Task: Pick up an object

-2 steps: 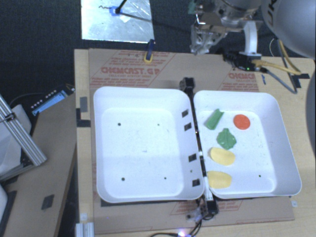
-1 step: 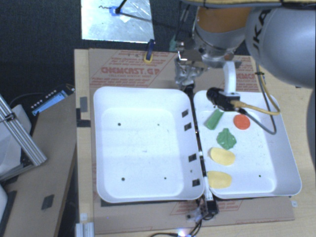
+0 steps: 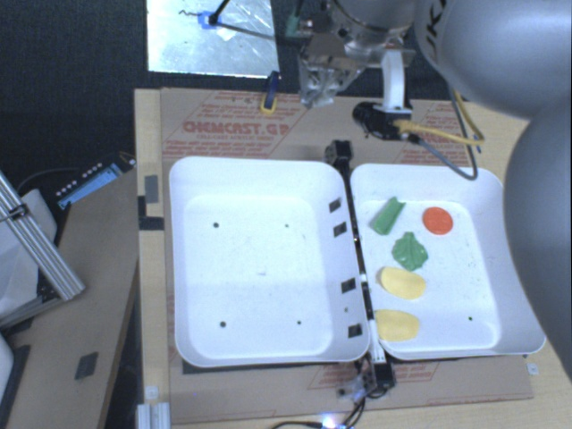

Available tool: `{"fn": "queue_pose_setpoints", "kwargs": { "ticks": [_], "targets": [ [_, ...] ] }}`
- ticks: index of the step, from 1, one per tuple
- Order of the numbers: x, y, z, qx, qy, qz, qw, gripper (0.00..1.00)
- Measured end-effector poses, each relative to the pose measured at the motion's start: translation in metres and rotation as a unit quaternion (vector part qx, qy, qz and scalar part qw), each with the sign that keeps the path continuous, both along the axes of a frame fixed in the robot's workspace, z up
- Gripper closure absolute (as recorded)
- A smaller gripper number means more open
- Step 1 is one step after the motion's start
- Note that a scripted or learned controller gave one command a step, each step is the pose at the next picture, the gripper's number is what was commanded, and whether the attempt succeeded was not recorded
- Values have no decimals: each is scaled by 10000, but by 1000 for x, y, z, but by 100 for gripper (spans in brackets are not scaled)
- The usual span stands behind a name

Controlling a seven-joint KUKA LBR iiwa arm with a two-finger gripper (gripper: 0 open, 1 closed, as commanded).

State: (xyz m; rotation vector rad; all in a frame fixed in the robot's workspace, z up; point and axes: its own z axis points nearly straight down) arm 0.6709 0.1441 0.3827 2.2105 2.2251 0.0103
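The gripper (image 3: 320, 80) hangs high beyond the bins, grasp state unclear, because the orange disc (image 3: 437, 221) lies unpicked in the right bin (image 3: 483, 333).

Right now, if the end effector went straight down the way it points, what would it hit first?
Probably the cardboard sheet behind the bins: the end effector appears to hang over its back edge, near a small yellow clip. Depth is uncertain.

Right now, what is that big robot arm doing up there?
The grey arm reaches in over the bench, and its gripper hangs above the far edge, away from the bins. The right bin has five small things: a green stick, an orange disc, a green leafy piece and two yellow pieces. None has been picked up.
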Motion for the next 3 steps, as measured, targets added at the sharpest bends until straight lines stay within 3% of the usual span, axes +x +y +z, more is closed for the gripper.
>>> {"fn": "queue_pose_setpoints", "kwargs": {
  "ticks": [1,2,3],
  "targets": [
    [-20,1,62,4,12,-4,10000,100],
    [-71,38,8,-7,50,-8,10000,100],
    [-15,43,39,2,1,-5,10000,100]
  ]
}}
